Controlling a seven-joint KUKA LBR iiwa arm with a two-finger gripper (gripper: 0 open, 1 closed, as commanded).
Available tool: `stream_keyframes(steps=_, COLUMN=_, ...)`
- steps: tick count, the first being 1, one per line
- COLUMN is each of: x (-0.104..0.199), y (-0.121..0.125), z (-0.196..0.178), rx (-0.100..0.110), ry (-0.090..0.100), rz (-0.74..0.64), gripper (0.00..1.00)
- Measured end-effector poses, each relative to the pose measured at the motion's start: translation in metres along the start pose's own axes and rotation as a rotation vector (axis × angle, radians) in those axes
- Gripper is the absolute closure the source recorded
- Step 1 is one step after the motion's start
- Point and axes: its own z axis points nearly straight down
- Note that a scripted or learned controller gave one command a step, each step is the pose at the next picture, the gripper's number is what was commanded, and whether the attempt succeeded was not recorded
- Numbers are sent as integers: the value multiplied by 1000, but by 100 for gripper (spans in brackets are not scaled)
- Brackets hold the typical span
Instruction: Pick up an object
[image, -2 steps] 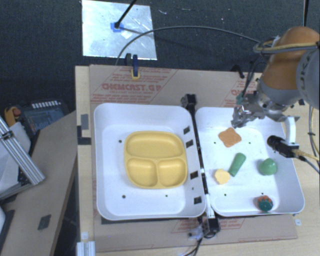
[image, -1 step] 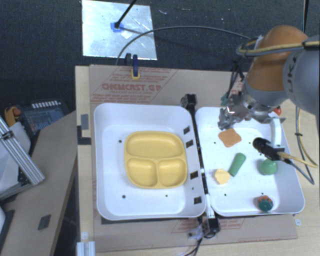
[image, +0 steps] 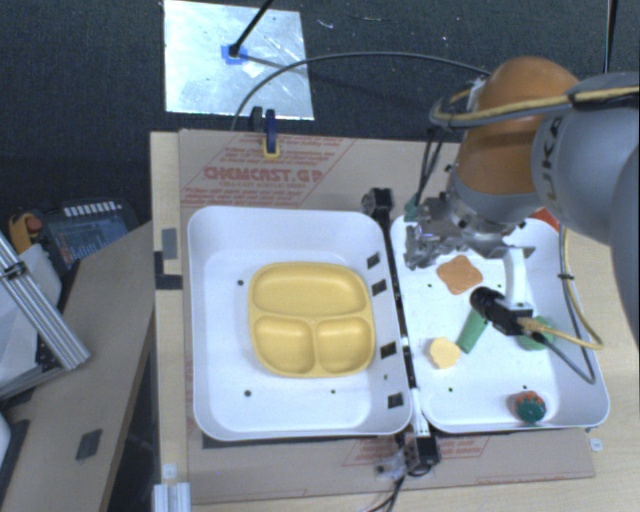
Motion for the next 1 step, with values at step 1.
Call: stream_keyframes(steps=1, x=41, y=-15, z=3, rx=1, ry=-2, rz=2, gripper=100)
